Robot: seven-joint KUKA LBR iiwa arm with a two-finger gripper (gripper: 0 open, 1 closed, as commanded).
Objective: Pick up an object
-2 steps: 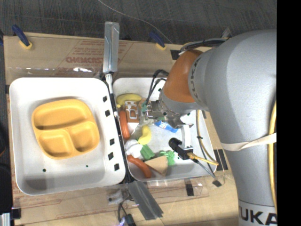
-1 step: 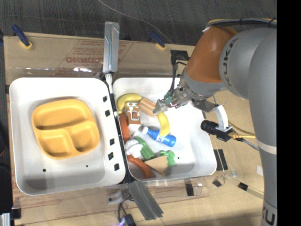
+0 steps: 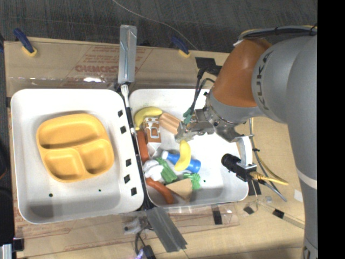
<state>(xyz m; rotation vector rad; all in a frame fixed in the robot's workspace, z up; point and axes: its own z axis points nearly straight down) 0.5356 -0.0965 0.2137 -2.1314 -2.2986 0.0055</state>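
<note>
My gripper [image 3: 185,137] hangs over the middle of the right bin [image 3: 232,190], reaching in from the right. A small yellow banana [image 3: 184,154] hangs upright directly beneath its fingertips, its top end pinched between them, above the pile. Just under it lie a blue bottle [image 3: 188,163] and a green toy [image 3: 171,175]. Another yellow fruit [image 3: 147,114] and a tan cylinder [image 3: 168,122] sit at the bin's far left. The arm's grey and orange wrist [image 3: 242,85] hides the bin's far right part.
A red-brown sausage [image 3: 142,146], a white item [image 3: 153,169], a brown block [image 3: 181,190] and a red piece [image 3: 159,191] crowd the right bin's left and front. The left bin [image 3: 27,198] holds a yellow divided tray [image 3: 75,144]. A metal divider [image 3: 127,53] stands between the bins.
</note>
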